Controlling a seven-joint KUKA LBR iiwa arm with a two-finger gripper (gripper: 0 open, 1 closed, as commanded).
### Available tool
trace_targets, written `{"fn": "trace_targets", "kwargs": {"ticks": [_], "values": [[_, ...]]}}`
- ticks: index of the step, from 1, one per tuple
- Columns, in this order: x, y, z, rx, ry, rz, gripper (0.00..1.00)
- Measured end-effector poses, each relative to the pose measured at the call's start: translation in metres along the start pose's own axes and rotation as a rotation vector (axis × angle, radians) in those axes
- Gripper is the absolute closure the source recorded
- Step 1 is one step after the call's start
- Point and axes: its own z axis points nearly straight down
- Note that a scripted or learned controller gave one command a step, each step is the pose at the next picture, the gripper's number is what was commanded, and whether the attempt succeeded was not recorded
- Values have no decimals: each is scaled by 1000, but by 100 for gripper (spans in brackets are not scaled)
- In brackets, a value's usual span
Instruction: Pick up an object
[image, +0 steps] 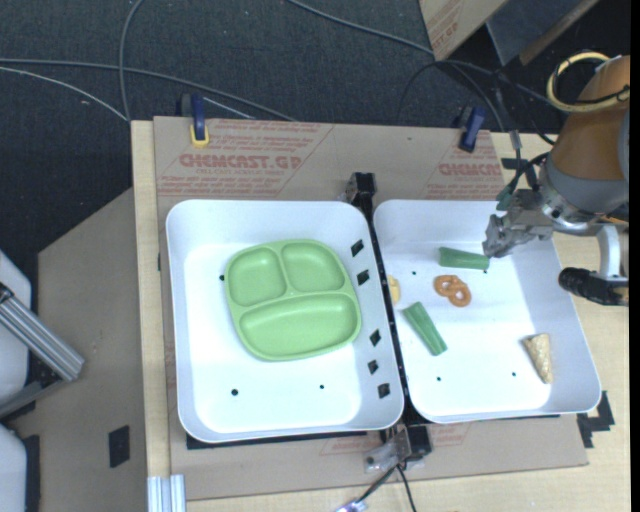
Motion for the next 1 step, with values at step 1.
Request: {"fn": "trace_targets", "kwargs": {"ticks": [1], "values": [[0,2,-55,-2,-1,-1,100]]}}
